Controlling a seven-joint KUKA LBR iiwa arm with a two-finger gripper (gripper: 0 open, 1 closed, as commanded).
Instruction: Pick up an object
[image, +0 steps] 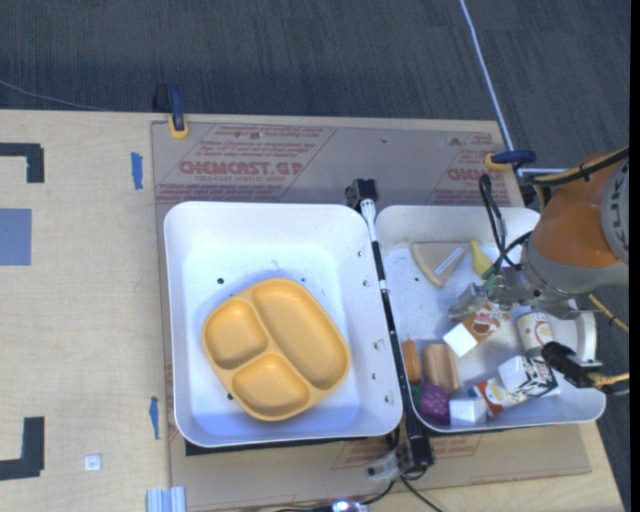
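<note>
Two shallow white bins sit side by side. You've got a yellow three-compartment plastic tray (276, 346) in the left bin (190, 300). Arm's gripper (492, 290) is low in the right bin (590, 405) (open or closed, can't tell) amid clutter: tan wedge (432, 260), white cube (460, 340), purple grape bunch (433, 402), all near the bin's middle and front.

Left bin (190, 300): open floor all around yellow tray (276, 347). Right bin (400, 262): clutter packed right of the tray; arm (580, 225) overhangs it.
</note>
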